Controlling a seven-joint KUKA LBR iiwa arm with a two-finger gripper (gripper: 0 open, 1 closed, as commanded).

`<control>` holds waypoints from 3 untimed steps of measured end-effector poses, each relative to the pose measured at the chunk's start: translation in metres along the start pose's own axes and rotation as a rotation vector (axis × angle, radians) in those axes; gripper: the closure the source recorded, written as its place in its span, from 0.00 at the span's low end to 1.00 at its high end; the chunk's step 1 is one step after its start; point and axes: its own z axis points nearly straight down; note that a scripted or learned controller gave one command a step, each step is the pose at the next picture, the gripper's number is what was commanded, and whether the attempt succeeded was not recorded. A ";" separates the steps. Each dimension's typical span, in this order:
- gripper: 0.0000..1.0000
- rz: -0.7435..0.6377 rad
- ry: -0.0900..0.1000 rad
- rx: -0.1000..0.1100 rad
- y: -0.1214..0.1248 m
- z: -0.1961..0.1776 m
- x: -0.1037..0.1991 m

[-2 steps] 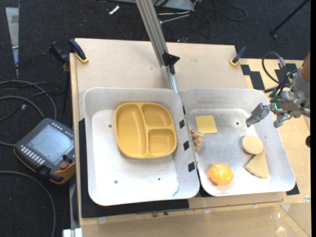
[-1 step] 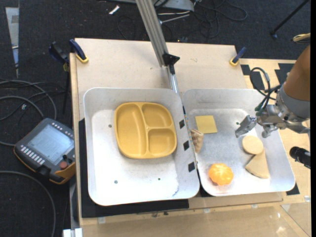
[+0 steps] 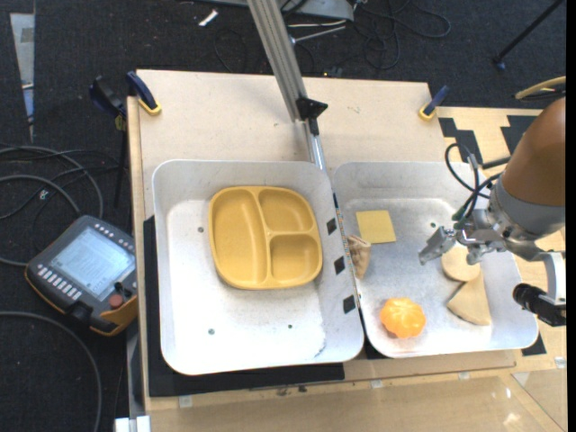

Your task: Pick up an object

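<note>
In the right bin [image 3: 423, 349] lie a flat yellow square [image 3: 375, 226], an orange fruit [image 3: 402, 318], a tan wedge [image 3: 471, 306] and a smaller tan piece [image 3: 457, 267]. A brownish item [image 3: 360, 257] rests against the bin's left wall. My gripper [image 3: 454, 247] hangs over the right side of this bin, just above the smaller tan piece. Its fingers are spread open, one toward the left and one toward the right, and nothing is lifted between them. The arm covers the bin's right edge.
The left bin [image 3: 180, 268] holds a yellow divided plate [image 3: 266, 237]. A metal pole [image 3: 281, 52] slants down to the seam between the bins. Clamps [image 3: 144, 97] sit at the bench's back corners. A teach pendant [image 3: 85, 273] lies on the floor at left.
</note>
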 end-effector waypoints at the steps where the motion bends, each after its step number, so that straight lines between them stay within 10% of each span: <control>1: 0.00 -0.001 0.001 0.002 -0.004 0.063 0.005; 2: 1.00 0.000 -0.001 -0.007 -0.002 0.049 0.005; 3: 1.00 -0.002 -0.003 -0.011 -0.005 -0.013 0.000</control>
